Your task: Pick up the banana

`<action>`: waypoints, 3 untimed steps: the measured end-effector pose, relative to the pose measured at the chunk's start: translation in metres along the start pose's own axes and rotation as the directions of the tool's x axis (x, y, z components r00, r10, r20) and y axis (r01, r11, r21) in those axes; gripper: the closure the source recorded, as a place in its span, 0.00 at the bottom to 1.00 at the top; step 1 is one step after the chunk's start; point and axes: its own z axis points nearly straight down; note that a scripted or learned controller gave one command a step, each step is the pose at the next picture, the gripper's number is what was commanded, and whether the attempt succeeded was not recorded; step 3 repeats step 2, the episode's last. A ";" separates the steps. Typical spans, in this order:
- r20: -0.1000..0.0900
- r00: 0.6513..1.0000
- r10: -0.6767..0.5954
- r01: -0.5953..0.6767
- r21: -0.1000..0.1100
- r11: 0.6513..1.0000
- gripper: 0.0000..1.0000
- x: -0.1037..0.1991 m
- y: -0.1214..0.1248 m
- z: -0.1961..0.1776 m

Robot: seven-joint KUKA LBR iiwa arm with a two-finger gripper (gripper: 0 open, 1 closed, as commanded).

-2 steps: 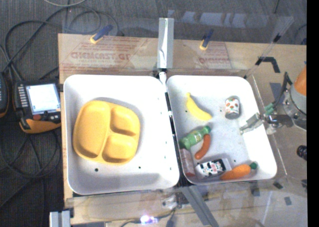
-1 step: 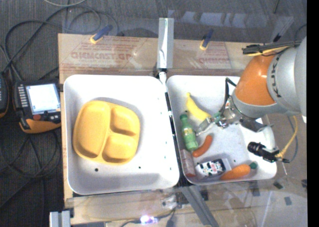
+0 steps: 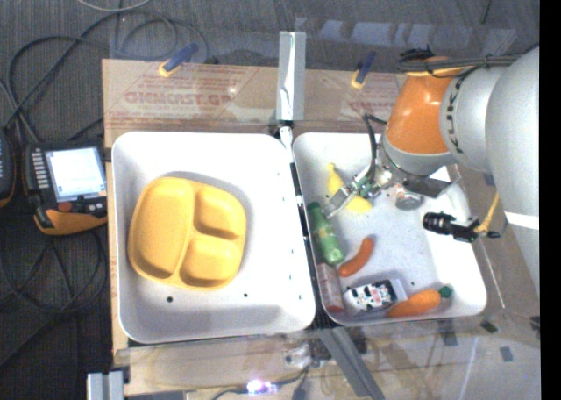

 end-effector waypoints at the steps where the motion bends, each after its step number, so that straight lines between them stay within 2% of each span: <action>1: -0.006 1.000 0.001 -0.001 0.001 1.000 1.00 0.001 0.000 -0.007; 2: -0.018 1.000 0.013 -0.013 0.020 1.000 1.00 0.004 0.056 -0.087; 3: -0.018 1.000 0.013 -0.013 0.020 1.000 1.00 0.004 0.056 -0.087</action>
